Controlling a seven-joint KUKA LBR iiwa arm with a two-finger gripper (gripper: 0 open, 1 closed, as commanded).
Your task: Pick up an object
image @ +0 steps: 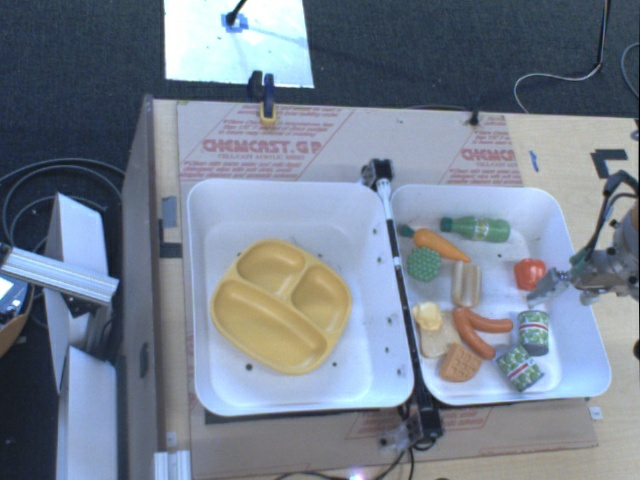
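Camera view: we are looking down on two white bins, working from the near edge back.
Near row, right bin (585,353): we are seeing two small cans (527,348), a waffle (460,363) and a sausage (478,330).
Middle: a red tomato (530,272) is sitting just beside the gripper (552,280), with a hot dog bun (465,284) and green ball (424,264) further left.
Far row: a carrot (440,243) and green bottle (478,229) are lying near the back wall.
Left bin (200,268): it is holding a yellow divided plate (281,305).
Gripper state: we are not making out the jaws clearly; nothing appears held.
Handling: the tomato is probably light, stiff, smooth plastic, so we are judging a grasp across its widest middle safest.
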